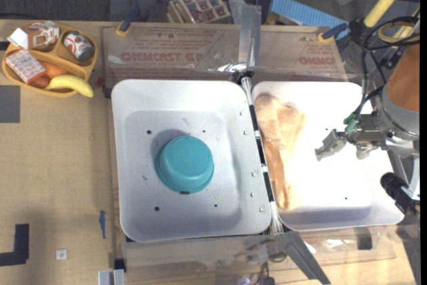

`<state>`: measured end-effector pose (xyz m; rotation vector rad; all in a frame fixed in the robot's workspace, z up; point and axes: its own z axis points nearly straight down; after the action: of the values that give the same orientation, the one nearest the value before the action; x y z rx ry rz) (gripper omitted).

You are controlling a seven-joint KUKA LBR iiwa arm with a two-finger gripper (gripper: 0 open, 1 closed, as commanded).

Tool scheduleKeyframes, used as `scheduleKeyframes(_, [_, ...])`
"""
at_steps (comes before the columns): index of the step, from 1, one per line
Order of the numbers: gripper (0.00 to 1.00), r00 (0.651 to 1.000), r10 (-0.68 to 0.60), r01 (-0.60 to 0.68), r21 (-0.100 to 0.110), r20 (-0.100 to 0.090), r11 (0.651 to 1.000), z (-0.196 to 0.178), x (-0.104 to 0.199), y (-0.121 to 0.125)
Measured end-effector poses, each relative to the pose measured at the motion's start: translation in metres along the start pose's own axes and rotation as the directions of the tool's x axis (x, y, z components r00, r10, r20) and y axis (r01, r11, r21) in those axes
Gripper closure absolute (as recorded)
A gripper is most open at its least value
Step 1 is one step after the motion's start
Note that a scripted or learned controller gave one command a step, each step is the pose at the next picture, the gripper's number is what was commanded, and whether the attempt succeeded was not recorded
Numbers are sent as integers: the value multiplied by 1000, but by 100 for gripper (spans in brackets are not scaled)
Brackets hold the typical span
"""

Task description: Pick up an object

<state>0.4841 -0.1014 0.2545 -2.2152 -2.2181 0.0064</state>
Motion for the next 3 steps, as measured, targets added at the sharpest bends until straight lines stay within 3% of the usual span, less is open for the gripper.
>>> scheduleKeyframes(1, [0, 997, -73, 73, -3, 2, 997, -7, 5, -5])
scheduleKeyframes(2, [0, 997, -78, 78, -5, 3, 997, 12, 18, 36])
scheduleKeyframes(3, [0, 994, -113, 113, -5, 3, 994, 89, 0, 113])
